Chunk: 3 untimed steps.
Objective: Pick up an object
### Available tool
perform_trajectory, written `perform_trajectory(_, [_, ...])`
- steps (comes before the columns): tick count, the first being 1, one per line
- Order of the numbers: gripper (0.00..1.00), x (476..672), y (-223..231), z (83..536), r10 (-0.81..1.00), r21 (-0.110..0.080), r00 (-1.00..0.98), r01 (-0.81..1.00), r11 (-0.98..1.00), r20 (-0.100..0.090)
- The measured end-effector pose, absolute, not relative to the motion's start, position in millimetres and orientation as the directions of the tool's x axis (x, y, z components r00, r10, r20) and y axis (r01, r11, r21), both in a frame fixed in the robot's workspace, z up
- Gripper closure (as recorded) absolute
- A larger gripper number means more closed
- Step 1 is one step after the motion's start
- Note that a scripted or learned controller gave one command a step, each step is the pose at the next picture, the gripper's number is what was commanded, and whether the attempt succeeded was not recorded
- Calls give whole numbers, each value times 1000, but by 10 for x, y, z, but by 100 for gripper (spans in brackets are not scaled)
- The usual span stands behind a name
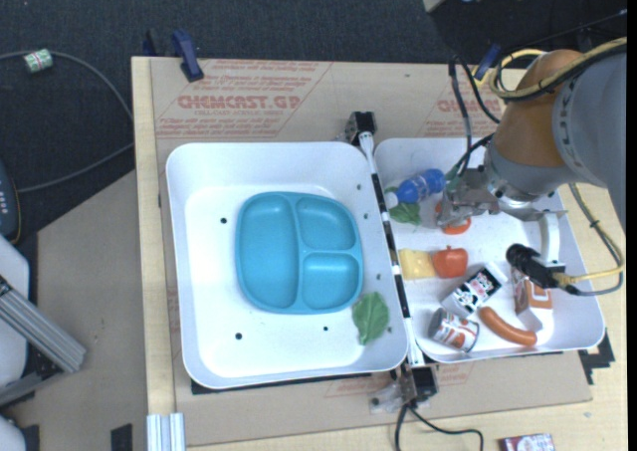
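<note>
Here we had our gripper (pixel 456 208) low in the right bin (pixel 587 325), over a red piece (pixel 455 227) beside the blue bottle (pixel 420 185), seemingly mid-reach, needing next a sure descent.

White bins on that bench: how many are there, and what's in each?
2. The left bin holds a blue divided plate and a green leaf. The right bin holds small toy foods; the arm may hide some.

Glossy blue plastic tray (pixel 299 265) in smooth white plastic bin (pixel 199 240), matt cardboard (pixel 249 101) beneath.
</note>
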<state>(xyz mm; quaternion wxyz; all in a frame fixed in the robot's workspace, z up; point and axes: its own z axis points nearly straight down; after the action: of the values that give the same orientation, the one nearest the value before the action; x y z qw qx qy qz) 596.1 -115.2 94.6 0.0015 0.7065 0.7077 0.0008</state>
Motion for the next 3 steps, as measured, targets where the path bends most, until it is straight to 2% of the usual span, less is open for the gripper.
perform_trajectory(1, [0, 5960, -1152, 945, 1000, 3, -2, 1000, 2, -1])
perform_trajectory(2, [100, 5965, -1154, 1045, 1000, 5, -2, 1000, 2, -1])
perform_trajectory(3, [0, 5964, -1154, 1044, 1000, 5, -2, 1000, 2, -1])
